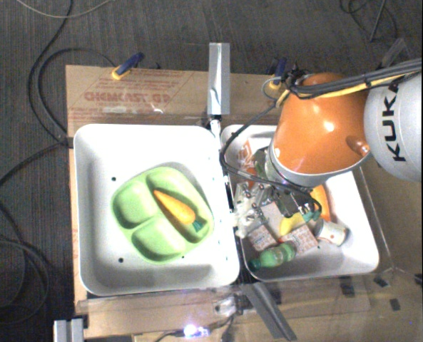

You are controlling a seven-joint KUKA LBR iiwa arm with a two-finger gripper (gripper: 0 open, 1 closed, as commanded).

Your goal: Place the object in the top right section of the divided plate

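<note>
I log the bench (125,91) first: a brown board carrying two shallow white bins side by side. The arm (325,130), grey with a broad orange band, reaches in over the right bin (364,251) and hides most of its upper half. Its pincer (275,194) sits low under the wrist amid cables, over the clutter near the wall shared by the bins; I cannot tell whether it is wide or narrow, nor whether it holds anything. The left bin (90,162) lies well to the camera-left of the pincer and holds one green divided plate (136,205), set roughly central, presumably so every section can be reached from above. On that plate lies a carrot (177,209), orange with a green stub end, stretched diagonally across the section nearest the pincer. I judge this to be the task's object, and it appears to sit in or across the plate's top right section, though the plate is turned and I cannot fix the divider lines with certainty. Just below the pincer, toward the camera, the right bin holds a green bottle (272,256), several small printed packets (304,241) and a yellow piece (291,225), heaped loosely and touching one another.
</note>
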